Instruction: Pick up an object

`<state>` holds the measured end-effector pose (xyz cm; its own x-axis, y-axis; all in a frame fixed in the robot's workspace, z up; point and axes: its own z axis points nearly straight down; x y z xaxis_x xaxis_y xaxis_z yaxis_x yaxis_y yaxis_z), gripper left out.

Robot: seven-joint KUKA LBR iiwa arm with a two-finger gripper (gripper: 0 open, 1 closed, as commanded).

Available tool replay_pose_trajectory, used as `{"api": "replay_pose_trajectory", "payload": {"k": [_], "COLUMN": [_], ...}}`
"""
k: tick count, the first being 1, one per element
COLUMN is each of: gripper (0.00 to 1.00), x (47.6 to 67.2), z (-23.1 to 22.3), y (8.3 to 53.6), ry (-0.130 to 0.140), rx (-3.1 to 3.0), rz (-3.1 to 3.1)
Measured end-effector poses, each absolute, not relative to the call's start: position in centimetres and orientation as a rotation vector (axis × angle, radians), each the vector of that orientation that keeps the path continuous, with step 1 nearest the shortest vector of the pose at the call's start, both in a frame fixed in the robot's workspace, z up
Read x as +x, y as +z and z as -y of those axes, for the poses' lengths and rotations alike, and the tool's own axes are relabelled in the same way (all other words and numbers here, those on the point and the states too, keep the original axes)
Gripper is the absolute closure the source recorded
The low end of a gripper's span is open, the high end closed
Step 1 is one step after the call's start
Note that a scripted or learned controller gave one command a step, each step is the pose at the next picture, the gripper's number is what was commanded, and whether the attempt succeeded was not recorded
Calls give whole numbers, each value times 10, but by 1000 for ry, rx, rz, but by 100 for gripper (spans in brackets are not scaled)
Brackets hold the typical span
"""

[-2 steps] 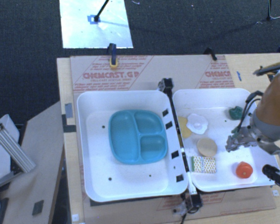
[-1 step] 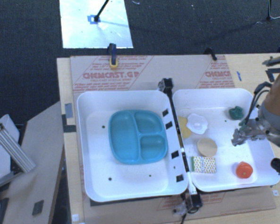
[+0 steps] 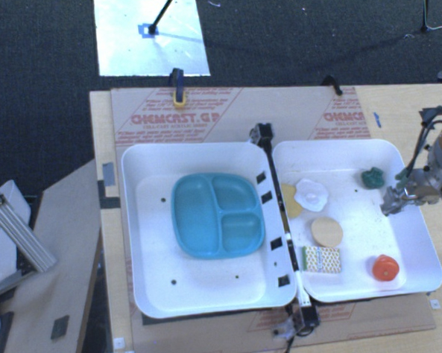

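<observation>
Gripper (image 3: 393, 201) over right bin's (image 3: 417, 268) right wall, finger spread impossible to tell (too small); nearest, dark green object (image 3: 372, 177) just up-left; orange-red object (image 3: 386, 268) farther, toward the near edge.

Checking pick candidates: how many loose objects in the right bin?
6: dark green lump far right; white piece, yellow piece beside divider; round tan disc centre; patterned green block, red-orange ball near edge.

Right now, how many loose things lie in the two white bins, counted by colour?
Blue: 1, the divided tray in the left bin
Green: 1
White: 1
Yellow: 1
Tan: 1, the round disc
Patterned: 1, the small packet
Orange-red: 1
Total: 7, six of them in the right bin
</observation>
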<state>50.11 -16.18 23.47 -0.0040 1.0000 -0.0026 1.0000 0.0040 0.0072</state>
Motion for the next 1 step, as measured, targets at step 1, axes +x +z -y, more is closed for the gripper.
{"api": "replay_pose_trajectory", "payload": {"k": [1], "gripper": [100], "x": [506], "z": [172], "y": [288], "ry": [3], "rx": [2213], "rz": [-2222]}}
